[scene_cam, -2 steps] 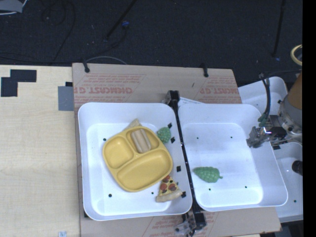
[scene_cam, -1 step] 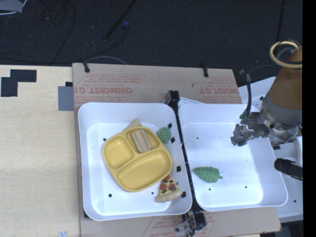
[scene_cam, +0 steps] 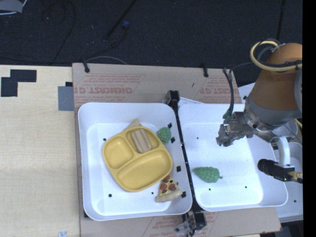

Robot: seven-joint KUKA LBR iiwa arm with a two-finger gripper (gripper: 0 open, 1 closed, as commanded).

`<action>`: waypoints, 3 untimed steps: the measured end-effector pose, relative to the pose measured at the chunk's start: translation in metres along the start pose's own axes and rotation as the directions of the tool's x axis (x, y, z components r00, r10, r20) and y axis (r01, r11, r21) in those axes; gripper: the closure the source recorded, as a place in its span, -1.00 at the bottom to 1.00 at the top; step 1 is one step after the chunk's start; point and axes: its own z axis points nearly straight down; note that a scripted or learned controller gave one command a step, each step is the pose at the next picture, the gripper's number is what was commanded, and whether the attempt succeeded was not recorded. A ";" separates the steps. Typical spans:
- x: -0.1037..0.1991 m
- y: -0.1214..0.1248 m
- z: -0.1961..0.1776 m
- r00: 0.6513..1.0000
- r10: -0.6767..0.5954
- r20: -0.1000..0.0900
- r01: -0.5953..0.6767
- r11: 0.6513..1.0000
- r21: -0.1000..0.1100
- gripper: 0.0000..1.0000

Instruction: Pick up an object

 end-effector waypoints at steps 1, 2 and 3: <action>0.042 -0.001 0.005 1.000 0.001 0.001 -0.001 1.000 0.001 1.00; 0.095 -0.001 0.001 1.000 0.001 0.002 -0.001 1.000 0.000 1.00; 0.155 -0.002 0.015 1.000 0.000 0.001 0.000 1.000 0.003 1.00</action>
